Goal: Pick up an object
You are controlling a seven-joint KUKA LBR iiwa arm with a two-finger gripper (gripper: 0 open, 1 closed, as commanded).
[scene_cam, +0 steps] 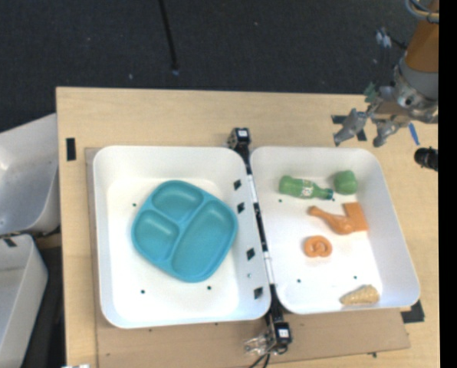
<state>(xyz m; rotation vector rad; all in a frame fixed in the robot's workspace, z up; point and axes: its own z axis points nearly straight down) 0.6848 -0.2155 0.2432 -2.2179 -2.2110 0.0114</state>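
Observation:
The right bin (389, 228) holds a green bottle (304, 188) lying on its side, a green round piece (344, 181), an orange angular toy (342, 218), a small orange ring (317, 247) and a tan crumbly piece (360, 295) near the front corner. My gripper (364, 130) hangs above the bin's far right corner, apart from all of them, its fingers spread and nothing between them.
The left bin (113, 282) carries a blue divided plate (184, 230). A black clip (239, 137) sits at the far end of the ridge between the bins. White containers (14, 205) stand off the bench at the left.

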